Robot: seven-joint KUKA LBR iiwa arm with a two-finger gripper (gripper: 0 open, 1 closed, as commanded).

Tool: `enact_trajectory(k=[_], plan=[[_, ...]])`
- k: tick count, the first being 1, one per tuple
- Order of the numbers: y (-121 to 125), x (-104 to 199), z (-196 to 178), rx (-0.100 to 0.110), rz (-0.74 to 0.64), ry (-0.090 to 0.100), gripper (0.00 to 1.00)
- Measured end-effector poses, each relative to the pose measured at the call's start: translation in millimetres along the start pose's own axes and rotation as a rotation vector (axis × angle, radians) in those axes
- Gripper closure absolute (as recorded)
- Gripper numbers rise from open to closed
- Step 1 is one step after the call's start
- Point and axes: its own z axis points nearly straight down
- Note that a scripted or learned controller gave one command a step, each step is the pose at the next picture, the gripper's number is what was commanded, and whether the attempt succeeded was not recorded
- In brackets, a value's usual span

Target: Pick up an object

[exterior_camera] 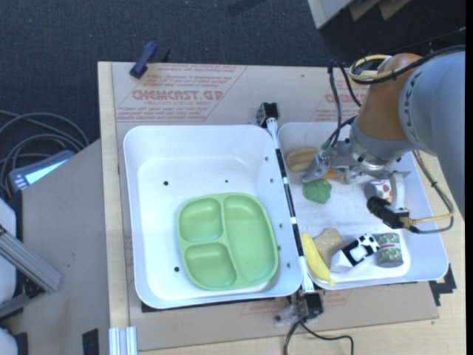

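The right bin (429,261) holds several small objects. A green lump (318,191) lies near its left wall, with a tan bread-like piece (298,157) just behind it. My gripper (325,167) hangs low over the bin, directly above and slightly right of the green lump, beside a small orange piece (337,174). The grey arm with its orange band (384,102) reaches in from the right and hides the bin's back right part. I see nothing lifted off the bin floor.
A yellow banana (316,261), a tan chunk (329,239), a black-and-white toy (359,250) and a small can (389,251) lie along the right bin's front. A white-and-red item (381,191) sits mid-right. The left bin (148,161) holds a green divided plate (225,240).
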Motion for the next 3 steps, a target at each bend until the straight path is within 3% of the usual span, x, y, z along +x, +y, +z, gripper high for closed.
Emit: enact_trajectory(k=[1,2,3], plan=[[41,-15,0,0.001,0.0,0.0,0.0],[41,-14,-10,-0.001,-0.001,-0.002,1.0],[1,49,-101,0.0,-0.001,0.001,1.0]])
